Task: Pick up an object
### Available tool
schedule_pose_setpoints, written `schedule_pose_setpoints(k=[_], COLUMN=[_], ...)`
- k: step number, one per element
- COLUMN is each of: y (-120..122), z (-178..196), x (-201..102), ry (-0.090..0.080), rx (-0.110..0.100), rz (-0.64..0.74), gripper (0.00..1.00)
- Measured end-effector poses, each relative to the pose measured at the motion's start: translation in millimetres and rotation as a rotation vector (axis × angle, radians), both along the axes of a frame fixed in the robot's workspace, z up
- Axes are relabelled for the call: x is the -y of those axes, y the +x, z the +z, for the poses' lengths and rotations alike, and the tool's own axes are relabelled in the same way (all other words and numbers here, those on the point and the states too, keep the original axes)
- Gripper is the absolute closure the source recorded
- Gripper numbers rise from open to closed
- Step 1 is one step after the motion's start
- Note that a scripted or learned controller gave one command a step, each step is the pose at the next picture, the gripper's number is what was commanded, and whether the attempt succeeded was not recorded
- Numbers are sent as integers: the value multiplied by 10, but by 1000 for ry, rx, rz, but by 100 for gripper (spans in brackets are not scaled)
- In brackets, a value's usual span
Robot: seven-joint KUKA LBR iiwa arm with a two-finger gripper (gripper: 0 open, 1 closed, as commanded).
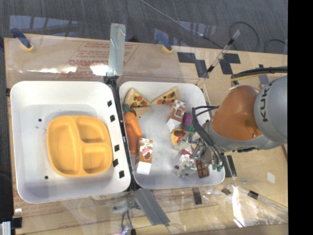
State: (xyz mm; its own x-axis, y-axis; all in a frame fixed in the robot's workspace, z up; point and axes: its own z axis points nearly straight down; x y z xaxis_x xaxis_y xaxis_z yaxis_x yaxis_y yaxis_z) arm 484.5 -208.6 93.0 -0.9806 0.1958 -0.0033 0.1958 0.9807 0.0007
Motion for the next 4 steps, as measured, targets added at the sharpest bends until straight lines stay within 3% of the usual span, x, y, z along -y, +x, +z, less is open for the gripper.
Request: schedule_pose_setpoints(k=[1, 2, 3, 4], y=[859, 879, 1242, 1676], z=[25, 142, 854, 1756], x=[16, 1, -1189, -556], ry=[-3, -5, 1, -7], rx=[3, 6, 6, 5], rz=[183, 191, 282, 655], gripper=[0, 100, 100, 100])
